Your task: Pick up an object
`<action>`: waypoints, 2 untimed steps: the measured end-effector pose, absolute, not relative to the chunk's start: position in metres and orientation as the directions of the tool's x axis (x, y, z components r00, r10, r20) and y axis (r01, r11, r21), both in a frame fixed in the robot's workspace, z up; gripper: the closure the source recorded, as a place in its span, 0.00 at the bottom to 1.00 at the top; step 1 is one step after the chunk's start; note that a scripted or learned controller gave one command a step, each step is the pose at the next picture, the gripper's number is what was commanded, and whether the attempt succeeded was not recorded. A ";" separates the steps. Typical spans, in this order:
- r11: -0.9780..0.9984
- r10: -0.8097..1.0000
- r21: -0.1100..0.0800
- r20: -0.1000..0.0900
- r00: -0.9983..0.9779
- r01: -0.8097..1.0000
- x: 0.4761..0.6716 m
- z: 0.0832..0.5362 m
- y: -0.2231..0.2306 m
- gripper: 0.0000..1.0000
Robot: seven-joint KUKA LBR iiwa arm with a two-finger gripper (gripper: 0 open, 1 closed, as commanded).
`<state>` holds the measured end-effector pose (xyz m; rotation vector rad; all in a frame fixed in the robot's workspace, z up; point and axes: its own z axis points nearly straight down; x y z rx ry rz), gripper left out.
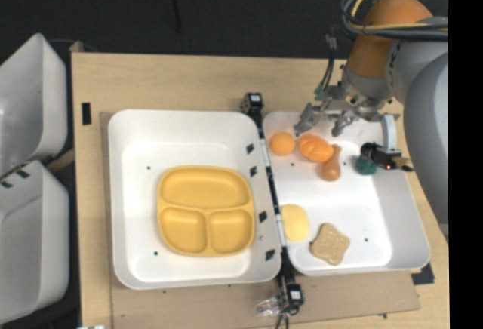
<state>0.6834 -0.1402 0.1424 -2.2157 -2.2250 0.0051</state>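
Orange plastic carrot (315,148) lies near the far edge of the right white bin (381,233), just below the two-finger gripper (326,121), whose grey fingers (306,120) stand spread apart with nothing between them. At the carrot's nine o'clock sits a small orange ball (282,143); touching it at four o'clock, a tan pear-shaped piece (331,165). Toward six o'clock lie a pale yellow oval (295,222) and a beige toast slice (330,244). The left white bin (132,169) holds a yellow divided tray (204,209).
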 end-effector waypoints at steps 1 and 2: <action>0.005 1.000 -0.003 -0.002 -0.005 1.000 0.683 0.098 -0.141 0.00; 0.008 1.000 0.004 -0.005 -0.008 1.000 0.685 0.113 -0.142 1.00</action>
